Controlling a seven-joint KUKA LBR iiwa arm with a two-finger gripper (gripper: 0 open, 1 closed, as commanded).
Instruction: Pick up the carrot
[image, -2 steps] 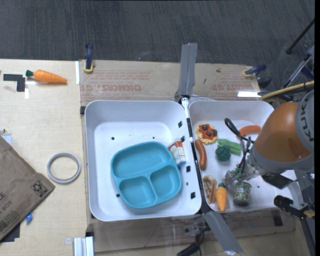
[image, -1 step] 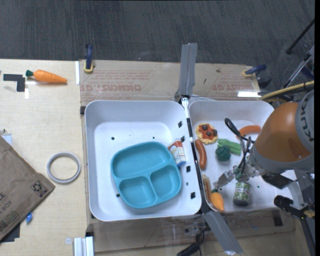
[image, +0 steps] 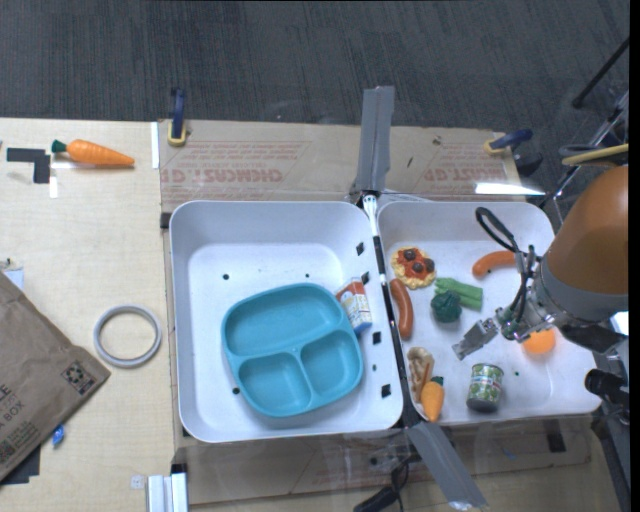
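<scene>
Arm's over the right bin, hunting for the carrot, nothing lifted yet.
The pincer hangs low mid-bin, and I can't tell how wide it's set or whether it has anything. The carrot lies at seven o'clock from it, by the bin's near-left corner beside a small can; next, I'd say, swing over and drop down.

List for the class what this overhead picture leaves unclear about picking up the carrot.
1. Gripper: small and blurred in the camera view, so its grip state is unreadable.
2. Orange object: partly covered by the arm, identity unclear.
3. Carrot: at the right bin's front-left corner, its lower end merges with the bin's rim.
</scene>
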